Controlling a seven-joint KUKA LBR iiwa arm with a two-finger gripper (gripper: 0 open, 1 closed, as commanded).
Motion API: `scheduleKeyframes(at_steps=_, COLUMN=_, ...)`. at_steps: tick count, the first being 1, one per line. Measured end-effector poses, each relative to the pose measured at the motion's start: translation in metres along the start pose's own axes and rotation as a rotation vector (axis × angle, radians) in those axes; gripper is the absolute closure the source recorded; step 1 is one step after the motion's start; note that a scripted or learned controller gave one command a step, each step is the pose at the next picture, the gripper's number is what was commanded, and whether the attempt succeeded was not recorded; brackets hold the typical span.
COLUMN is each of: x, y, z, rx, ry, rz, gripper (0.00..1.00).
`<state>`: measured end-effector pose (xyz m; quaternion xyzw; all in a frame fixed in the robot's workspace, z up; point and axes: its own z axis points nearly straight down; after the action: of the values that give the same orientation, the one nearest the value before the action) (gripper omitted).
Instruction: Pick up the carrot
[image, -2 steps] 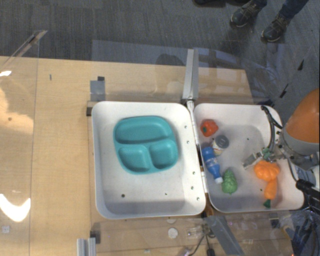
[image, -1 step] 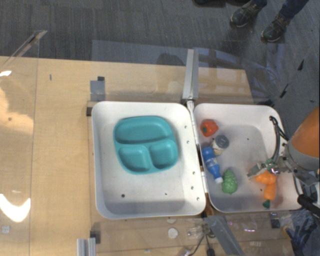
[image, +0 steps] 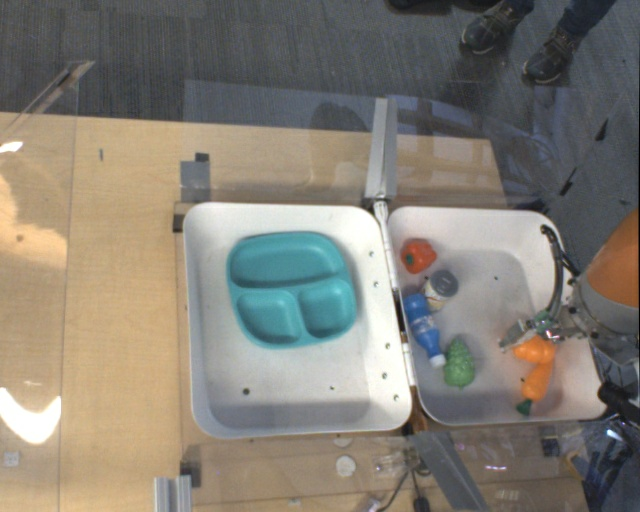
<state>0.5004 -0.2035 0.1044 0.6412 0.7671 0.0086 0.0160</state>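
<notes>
Wooden bench (image: 110, 300) under a fixed overhead camera, grey carpet beyond it, and a pair of shoes (image: 520, 35) at the top edge. Two shallow white bins sit side by side. Left bin (image: 210, 400) carries a teal divided tray (image: 292, 287). Right bin (image: 500, 400) is the busy one: a red pepper-like piece (image: 418, 255) near its top left, a small grey-topped jar (image: 441, 285) just below that, a blue bottle (image: 422, 327) along the left wall, a green lumpy toy (image: 459, 363) beside the bottle. And the carrot (image: 538, 372) lies at the right side of that bin, orange with a green tip pointing down. The gripper (image: 541, 327) sits right over the carrot's upper end, arm reaching in from the right; whether the jaws are spread or pressed together, I can't tell from here.
</notes>
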Motion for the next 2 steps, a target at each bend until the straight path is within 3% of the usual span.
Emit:
scheduleKeyframes(at_steps=1, x=0.000, y=-0.005, z=0.012, rx=0.010, ry=0.006, rz=-0.367, gripper=1.00)
scheduleKeyframes(at_steps=2, x=0.056, y=0.011, z=-0.090, rx=0.021, ry=0.014, rz=-0.457, gripper=1.00)
